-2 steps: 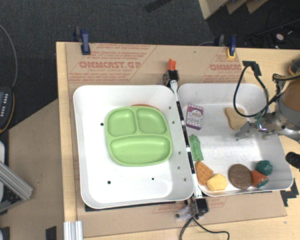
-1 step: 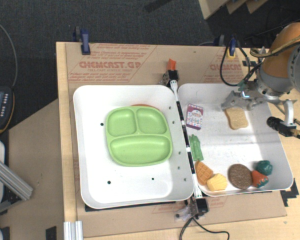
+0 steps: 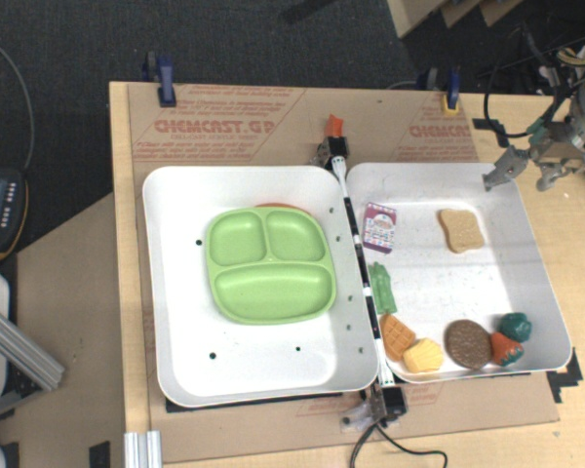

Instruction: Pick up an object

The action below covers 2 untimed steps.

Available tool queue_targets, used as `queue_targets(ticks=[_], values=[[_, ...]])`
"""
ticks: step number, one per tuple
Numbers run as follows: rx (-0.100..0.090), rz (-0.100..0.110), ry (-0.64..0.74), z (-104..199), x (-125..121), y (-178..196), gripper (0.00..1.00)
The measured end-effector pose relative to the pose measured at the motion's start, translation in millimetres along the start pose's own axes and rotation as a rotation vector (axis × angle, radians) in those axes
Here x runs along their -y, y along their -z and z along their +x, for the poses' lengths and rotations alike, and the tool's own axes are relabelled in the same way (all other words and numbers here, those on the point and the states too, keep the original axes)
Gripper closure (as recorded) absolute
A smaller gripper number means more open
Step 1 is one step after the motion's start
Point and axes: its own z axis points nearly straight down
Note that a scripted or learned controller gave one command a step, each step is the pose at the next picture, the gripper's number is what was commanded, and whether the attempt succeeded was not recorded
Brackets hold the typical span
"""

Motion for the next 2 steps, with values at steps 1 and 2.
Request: queue_targets(ticks=[1,2], values=[[-0.011,0.026,0.003,17.6,11.1,-136.8,0.0],[-0.005,0.01,0.003,15.7,6.6,-117.1,1.0]])
